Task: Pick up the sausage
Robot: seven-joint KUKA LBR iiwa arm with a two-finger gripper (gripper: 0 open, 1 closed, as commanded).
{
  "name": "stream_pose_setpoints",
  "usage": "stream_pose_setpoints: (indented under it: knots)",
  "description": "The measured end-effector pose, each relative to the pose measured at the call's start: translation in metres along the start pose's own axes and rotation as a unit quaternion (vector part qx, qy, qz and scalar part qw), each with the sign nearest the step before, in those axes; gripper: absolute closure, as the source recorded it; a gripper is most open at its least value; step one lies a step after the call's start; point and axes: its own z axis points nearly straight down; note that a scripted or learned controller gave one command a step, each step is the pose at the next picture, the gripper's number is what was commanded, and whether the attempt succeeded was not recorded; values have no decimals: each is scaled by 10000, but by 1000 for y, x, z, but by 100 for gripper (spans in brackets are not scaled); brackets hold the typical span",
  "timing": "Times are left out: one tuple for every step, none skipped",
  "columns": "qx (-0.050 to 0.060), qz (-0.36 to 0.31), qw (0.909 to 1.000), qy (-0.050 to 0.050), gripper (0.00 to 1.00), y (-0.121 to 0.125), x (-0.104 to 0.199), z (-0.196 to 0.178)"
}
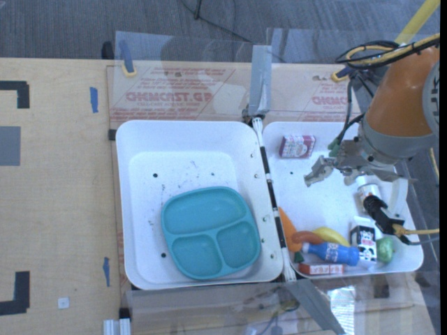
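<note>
The sausage (303, 239), short and red-brown, lies near the front left corner of the right bin (314, 201). It sits between an orange carrot (285, 223) and a yellow banana (330, 235), touching both. My gripper (316, 171) hangs over the middle of the right bin, behind the sausage and well apart from it. It stands open, with nothing between its fingers. The grey arm with its orange band (401, 96) reaches in from the right.
A small pink-and-white box (297, 146) lies at the back of the right bin. Along its front wall lie a blue bottle (336, 253), a black-and-white carton (364, 240) and a green item (385, 249). The left bin (140, 159) holds a teal divided plate (210, 232).
</note>
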Motion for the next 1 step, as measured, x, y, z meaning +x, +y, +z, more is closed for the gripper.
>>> stream_pose_setpoints:
  knots:
    - [-53,532,9986,4,0,-42,-7,100]
